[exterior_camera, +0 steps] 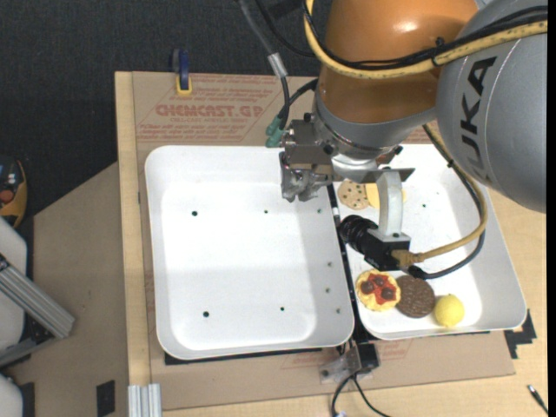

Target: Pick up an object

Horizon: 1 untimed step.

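Bench point(82, 233): pale tan. It carries a brown board point(208, 109) with red lettering, and both bins sit on the board.
Clamp point(182, 69): blue and yellow, gripping the far edge of the board, left of the lettering.
Left bin point(234, 268): shallow and white, with a few small dark dots spread over its floor.
Gripper point(301, 188): hangs over the far right part of the left bin, just beside the wall where the two bins meet. It is dark and seen from above, and whether it is open or closed cannot be told. It stands apart from every toy.
Arm point(391, 42): its orange band and grey body cover the far end of the right bin.
Right bin point(452, 224): white, touching the left bin along one side. All the toys lie in it.
Speckled biscuit point(352, 195): pale with dark spots, at the bin's left wall, the toy nearest the gripper.
Yellow piece point(373, 195): just right of the speckled biscuit and partly hidden.
Small pizza point(377, 290): at the near left corner.
Brown biscuit point(416, 297): round, touching the small pizza's right side.
Lemon point(448, 310): just right of the brown biscuit, by the near rim.
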Available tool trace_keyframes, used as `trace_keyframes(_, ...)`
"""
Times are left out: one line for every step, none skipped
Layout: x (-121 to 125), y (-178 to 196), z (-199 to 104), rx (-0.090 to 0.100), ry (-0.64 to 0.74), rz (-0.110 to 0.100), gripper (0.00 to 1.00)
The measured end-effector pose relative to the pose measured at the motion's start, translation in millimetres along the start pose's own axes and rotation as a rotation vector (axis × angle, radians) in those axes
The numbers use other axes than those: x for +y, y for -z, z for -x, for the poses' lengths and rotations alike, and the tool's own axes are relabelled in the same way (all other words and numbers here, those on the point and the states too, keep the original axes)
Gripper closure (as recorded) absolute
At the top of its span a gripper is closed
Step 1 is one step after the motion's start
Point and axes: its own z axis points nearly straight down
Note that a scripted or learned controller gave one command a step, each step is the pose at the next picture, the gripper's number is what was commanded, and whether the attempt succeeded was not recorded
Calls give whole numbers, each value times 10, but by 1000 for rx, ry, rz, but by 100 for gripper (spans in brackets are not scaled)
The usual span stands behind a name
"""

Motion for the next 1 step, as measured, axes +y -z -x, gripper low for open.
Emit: trace_keyframes(-308, 235, -753, 3, 4, 8, 100)
